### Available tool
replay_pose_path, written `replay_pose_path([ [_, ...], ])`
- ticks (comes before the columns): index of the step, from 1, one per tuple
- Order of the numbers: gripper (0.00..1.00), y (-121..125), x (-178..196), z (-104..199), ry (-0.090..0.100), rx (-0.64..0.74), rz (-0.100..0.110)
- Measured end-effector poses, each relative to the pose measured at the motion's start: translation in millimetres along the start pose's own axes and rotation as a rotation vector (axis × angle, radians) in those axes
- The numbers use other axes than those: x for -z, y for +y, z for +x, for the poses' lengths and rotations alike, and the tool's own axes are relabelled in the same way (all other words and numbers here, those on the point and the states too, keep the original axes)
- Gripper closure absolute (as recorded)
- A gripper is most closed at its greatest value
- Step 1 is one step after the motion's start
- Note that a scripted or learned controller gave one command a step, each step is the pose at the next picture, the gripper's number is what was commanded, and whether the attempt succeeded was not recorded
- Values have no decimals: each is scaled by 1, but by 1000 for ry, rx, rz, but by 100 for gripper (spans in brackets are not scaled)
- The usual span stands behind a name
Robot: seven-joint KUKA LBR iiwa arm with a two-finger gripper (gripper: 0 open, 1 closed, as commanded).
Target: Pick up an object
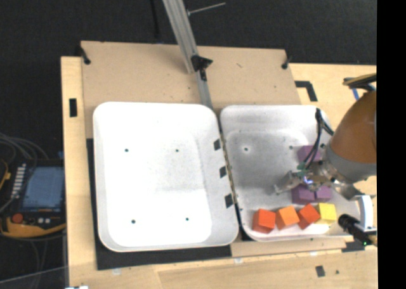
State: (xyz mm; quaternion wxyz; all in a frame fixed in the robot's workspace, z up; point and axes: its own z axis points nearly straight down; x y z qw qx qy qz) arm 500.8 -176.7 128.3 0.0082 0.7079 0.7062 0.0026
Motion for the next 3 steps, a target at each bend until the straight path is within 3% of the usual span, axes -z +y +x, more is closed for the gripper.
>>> replay_pose_path([
  [1, 0, 4, -2, -2, -5, -1, -11],
  [2, 100, 5, 8, -3, -6, -7, -16],
  [3, 100, 5, 50, -4, 6, 5, 12],
])
